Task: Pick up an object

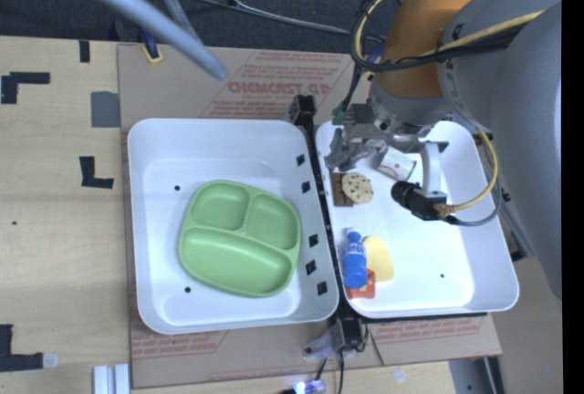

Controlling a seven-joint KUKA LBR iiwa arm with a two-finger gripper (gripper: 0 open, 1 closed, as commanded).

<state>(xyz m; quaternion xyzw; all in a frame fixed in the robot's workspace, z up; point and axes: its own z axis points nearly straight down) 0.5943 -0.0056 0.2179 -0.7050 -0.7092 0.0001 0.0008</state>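
Observation:
My gripper point(351, 153) hangs low over the far left part of the right bin point(456, 278), just above a round chocolate-chip cookie point(356, 189). Its fingers are dark and partly hidden by the wrist. A blue bottle point(353, 261) lies toward the bin's front left, beside a yellow piece point(379, 257) and a small red item point(362, 290). A small white card-like object point(394, 166) lies right of the gripper.
The left bin point(155, 155) holds a green divided plate point(241, 237). A black divider point(315, 201) runs between the bins. The black cable fitting point(418, 199) and yellow hose hang from the wrist over the right bin's middle. The big grey arm covers the right side.

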